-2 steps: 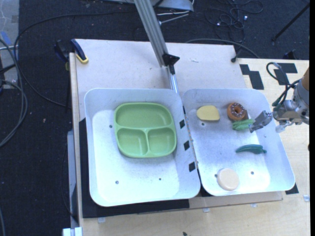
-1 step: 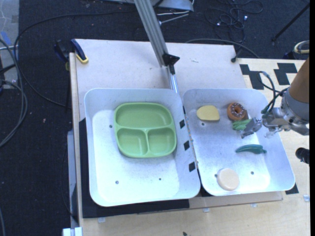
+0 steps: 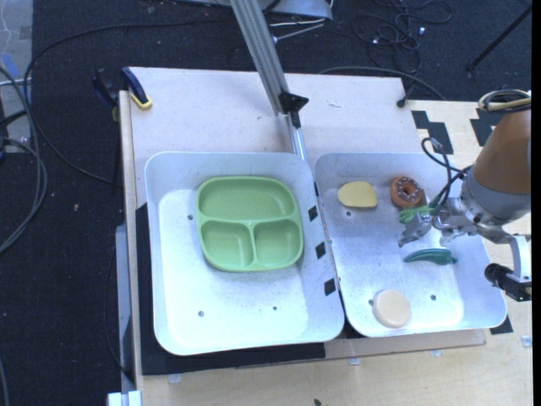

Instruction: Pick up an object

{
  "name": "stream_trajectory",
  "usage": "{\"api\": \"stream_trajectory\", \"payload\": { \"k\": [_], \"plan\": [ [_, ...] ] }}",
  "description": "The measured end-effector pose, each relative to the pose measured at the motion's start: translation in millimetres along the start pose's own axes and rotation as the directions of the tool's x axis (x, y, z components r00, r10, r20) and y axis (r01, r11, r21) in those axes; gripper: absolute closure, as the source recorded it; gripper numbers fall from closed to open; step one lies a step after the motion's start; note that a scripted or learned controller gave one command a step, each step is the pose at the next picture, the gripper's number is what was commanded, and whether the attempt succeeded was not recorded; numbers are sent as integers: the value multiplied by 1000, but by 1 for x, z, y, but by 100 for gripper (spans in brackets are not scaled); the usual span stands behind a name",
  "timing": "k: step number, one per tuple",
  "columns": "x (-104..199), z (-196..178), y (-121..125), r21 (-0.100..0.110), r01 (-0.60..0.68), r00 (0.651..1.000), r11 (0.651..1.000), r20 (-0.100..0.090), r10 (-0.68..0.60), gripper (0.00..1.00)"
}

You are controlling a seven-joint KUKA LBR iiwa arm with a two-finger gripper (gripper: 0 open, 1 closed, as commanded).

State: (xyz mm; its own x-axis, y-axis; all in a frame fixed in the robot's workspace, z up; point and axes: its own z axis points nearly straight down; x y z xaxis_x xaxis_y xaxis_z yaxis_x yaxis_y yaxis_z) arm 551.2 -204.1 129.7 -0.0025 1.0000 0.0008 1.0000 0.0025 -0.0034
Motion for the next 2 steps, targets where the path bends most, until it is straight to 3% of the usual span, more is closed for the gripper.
{"api": "stream_trajectory", "payload": {
  "k": [1,2],
  "plan": [
    [0,38,1,-5,-2,1000,1000,3,2,0],
    [-1,25,2,-11,-2,1000,1000,5,2,100]
  ]
}}
